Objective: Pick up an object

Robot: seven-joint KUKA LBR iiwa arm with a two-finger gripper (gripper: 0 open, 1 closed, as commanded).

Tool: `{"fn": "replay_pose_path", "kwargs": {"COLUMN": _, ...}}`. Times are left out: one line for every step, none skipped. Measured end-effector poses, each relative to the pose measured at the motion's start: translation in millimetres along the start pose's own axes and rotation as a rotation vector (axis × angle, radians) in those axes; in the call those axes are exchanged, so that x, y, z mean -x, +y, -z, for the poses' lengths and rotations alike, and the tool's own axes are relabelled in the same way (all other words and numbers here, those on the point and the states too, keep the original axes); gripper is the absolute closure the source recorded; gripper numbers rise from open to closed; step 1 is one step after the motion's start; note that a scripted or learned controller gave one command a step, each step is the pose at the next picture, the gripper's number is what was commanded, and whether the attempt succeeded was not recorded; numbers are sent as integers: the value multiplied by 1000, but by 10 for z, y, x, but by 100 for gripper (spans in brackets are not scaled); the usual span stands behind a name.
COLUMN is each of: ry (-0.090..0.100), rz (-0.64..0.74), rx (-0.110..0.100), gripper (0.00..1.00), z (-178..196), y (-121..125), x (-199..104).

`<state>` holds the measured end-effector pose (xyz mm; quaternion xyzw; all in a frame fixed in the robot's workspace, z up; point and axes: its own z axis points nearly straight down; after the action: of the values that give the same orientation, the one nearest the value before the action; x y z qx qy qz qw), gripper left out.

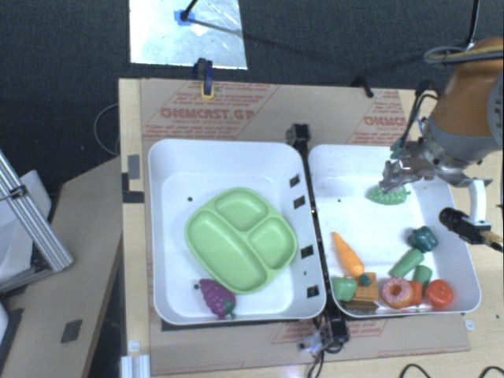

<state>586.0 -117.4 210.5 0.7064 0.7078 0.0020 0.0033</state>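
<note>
One end effector (396, 176) hangs over the far part of the right bin (346, 168), its tip down at a flat green toy piece (387, 196) lying on the bin floor; whether its fingers are parted or closed on that piece cannot be made out. Nearer the camera in the same bin lie an orange carrot (347, 254), a dark green toy vegetable (422, 239), a light green pod (405, 262), a pink-iced doughnut (394, 292) and a red tomato (439, 292), clustered along the near wall. The left bin (169, 211) holds a pale green divided plate (240, 239), with a purple grape bunch (216, 296) just beside its near edge. Both bins rest on the tabletop (236, 113).
</note>
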Motion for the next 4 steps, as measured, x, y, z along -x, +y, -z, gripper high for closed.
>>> {"fn": "replay_pose_path", "kwargs": {"ry": 1, "rz": 3, "rx": -4, "gripper": 100, "z": 147, "y": 11, "x": 1}}
{"fn": "replay_pose_path", "kwargs": {"ry": 4, "rz": 5, "rx": -5, "gripper": 100, "z": 96, "y": 180, "x": -494}}
{"fn": "replay_pose_path", "kwargs": {"ry": 4, "rz": 8, "rx": -6, "gripper": 100, "z": 56, "y": 150, "x": -1040}}
{"fn": "replay_pose_path", "kwargs": {"ry": 4, "rz": 6, "rx": -4, "gripper": 100, "z": 129, "y": 332, "x": -1513}}
